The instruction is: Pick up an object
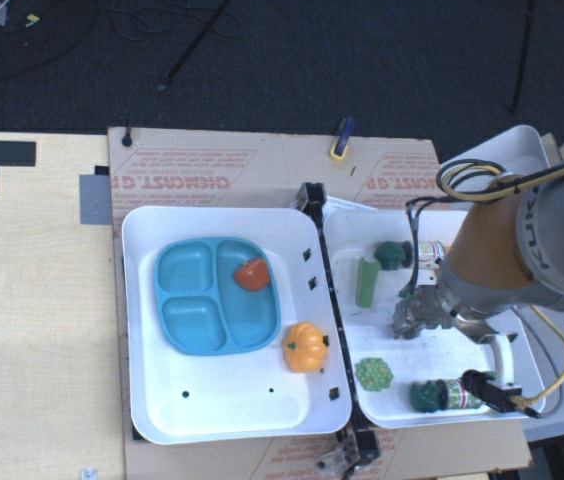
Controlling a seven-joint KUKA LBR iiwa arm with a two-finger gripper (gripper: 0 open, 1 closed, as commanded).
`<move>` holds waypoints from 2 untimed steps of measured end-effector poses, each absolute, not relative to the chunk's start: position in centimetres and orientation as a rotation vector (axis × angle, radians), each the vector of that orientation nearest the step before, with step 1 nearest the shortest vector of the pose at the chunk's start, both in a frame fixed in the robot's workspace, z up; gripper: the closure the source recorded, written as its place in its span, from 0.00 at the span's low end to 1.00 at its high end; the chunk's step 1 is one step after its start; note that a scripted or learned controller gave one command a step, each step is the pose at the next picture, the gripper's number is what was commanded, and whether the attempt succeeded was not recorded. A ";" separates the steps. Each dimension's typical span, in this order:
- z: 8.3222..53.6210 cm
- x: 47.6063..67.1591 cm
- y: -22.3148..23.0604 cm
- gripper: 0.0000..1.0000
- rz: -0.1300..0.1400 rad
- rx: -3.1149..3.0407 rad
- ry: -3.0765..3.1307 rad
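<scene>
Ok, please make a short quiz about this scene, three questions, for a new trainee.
1. True or false: the red object lies in the blue tray.
2. Which bin holds the orange pumpkin? A) left bin B) right bin
3. Fill in: the gripper is over the ___ bin.

Key: 1 true; 2 A; 3 right.

Bench (32, 298): pale wood
On it: cardboard sheet (222, 173), printed lettering
On the cardboard: left white bin (142, 368), right white bin (362, 223), side by side, touching
</scene>
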State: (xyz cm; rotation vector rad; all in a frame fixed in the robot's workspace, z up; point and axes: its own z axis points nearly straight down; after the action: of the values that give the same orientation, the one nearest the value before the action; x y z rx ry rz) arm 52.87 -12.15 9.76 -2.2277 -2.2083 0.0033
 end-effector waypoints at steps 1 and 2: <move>15.7 52.3 -11.8 1.00 -0.001 -2.222 -2.221; 20.4 53.1 -11.3 1.00 -0.003 -2.222 -2.223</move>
State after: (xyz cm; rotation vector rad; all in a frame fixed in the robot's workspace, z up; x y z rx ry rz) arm 53.08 -11.29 20.42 -2.2217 -2.2235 -0.0026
